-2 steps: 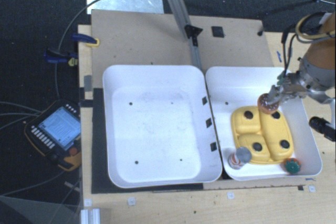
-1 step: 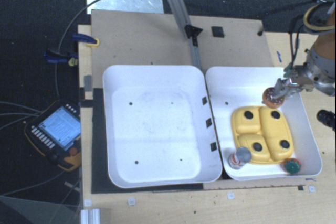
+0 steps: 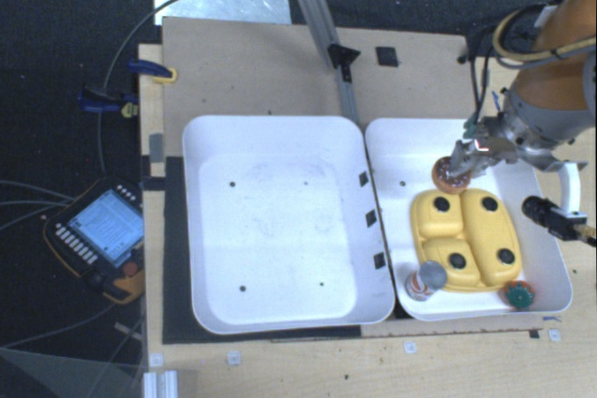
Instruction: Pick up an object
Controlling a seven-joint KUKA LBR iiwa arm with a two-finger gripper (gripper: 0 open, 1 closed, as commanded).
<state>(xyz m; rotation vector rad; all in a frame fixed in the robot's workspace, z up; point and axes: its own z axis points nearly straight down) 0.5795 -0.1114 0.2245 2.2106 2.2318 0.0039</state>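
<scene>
The right white bin (image 3: 396, 154) holds a large yellow moulded piece (image 3: 466, 240) with black dots, filling its middle and front. A small brown-pink round object (image 3: 448, 176) lies just behind the yellow piece's far left corner. My gripper (image 3: 462, 160) is low in the bin, directly over that round object, and its tips are lost against it. A grey-and-red small object (image 3: 425, 281) sits at the bin's front left. A green-and-orange ball (image 3: 519, 295) rests at the front right corner.
The left white bin (image 3: 201, 200) lies beside the right one, sharing a divider with black clips. A slanted metal pole (image 3: 312, 5) crosses the back of the bench. A teach pendant (image 3: 98, 233) lies off the bench at left. Cables hang near the arm's wrist.
</scene>
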